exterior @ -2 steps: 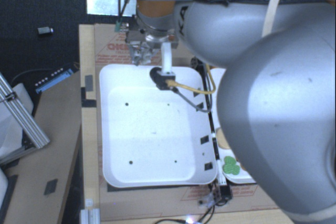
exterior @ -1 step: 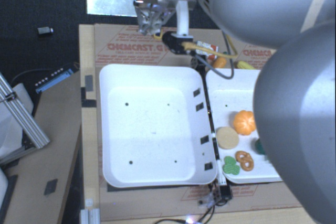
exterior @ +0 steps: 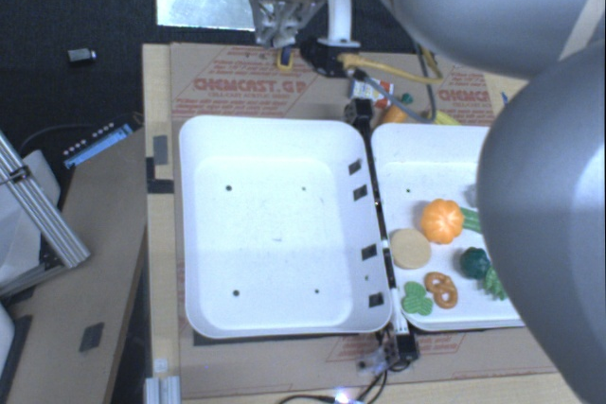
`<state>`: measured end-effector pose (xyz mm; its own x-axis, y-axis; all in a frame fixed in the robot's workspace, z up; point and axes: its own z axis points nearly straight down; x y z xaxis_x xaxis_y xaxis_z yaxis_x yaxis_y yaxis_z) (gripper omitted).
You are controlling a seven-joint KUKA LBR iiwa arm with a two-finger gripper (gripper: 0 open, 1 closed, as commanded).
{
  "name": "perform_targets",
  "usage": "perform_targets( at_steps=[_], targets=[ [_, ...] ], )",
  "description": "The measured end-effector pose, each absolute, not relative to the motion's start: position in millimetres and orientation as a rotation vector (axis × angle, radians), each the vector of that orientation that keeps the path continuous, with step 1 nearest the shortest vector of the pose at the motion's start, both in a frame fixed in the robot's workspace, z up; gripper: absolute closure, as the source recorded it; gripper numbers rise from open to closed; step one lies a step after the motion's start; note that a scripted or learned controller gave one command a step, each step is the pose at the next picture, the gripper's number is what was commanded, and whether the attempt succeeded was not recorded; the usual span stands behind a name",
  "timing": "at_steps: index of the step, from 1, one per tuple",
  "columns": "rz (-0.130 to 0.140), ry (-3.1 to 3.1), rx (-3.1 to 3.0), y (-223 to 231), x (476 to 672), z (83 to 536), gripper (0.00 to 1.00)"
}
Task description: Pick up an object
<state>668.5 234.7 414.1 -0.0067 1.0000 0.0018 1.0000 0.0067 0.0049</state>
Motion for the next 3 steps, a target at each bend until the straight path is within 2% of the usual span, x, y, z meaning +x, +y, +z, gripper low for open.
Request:
perform_targets(
  at_steps=[3],
  targets=[
    [0.003,2.227,2.214,234.4,668.4,430.5,1.0]
  ],
)
